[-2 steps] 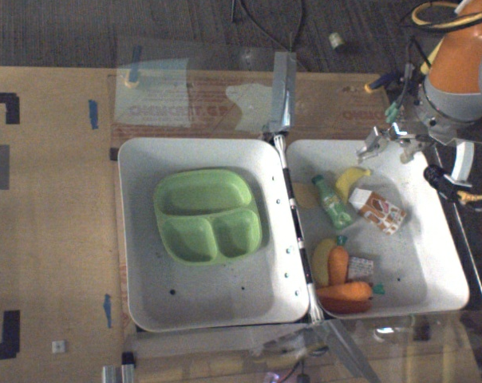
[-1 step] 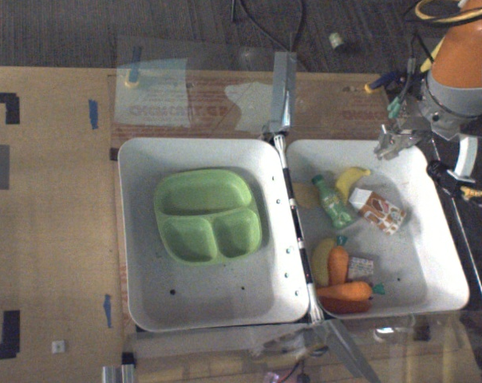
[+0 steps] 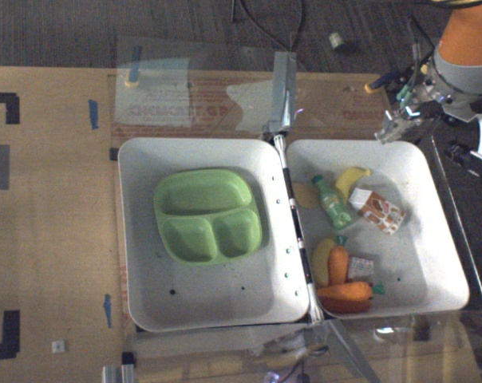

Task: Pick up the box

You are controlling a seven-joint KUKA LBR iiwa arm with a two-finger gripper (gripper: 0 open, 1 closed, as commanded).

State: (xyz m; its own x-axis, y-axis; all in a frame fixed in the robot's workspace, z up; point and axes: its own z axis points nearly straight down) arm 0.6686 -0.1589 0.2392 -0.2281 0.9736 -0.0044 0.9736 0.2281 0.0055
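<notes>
Box in the right bin, arm off at the far corner

Nearest lies a carrot (image 3: 346, 292); beyond it the box (image 3: 381, 211) rests in the right bin (image 3: 440, 270); farther, past the bin's far-right corner, the end effector (image 3: 397, 122) hovers, grip state unreadable.

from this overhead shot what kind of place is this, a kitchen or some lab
Most likely a robot lab test bench, not a kitchen: two white bins on a taped wooden bench, toy food such as a carrot and a small box, and a robot gripper above.
</notes>
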